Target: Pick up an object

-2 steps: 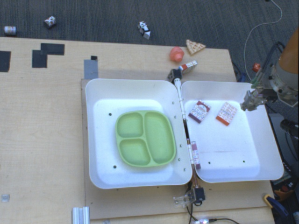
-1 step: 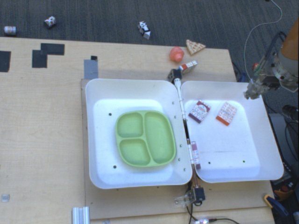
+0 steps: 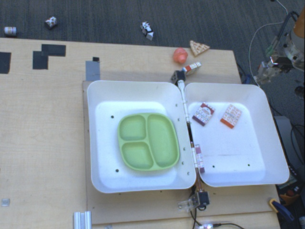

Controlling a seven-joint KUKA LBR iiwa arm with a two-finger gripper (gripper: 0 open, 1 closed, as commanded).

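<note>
A pale wooden surface (image 3: 43,142) is seen from above, carrying two shallow white bins side by side. The left bin (image 3: 102,142) is occupied by a green divided tray (image 3: 148,142). In the right bin (image 3: 238,161), toward twelve o'clock, two small packets (image 3: 204,113) (image 3: 231,115) lie flat and apart, apparently laid out for picking. At two o'clock the claw (image 3: 271,69) is parked outside the bins; its state cannot be told.

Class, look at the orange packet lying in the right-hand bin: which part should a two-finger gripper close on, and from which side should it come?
The orange packet lies flat on the right bin's floor, clear of the walls and apart from the dark red packet. Coming straight down from above looks best, closing across its shorter width near the middle. Being so flat, it may slip.
</note>
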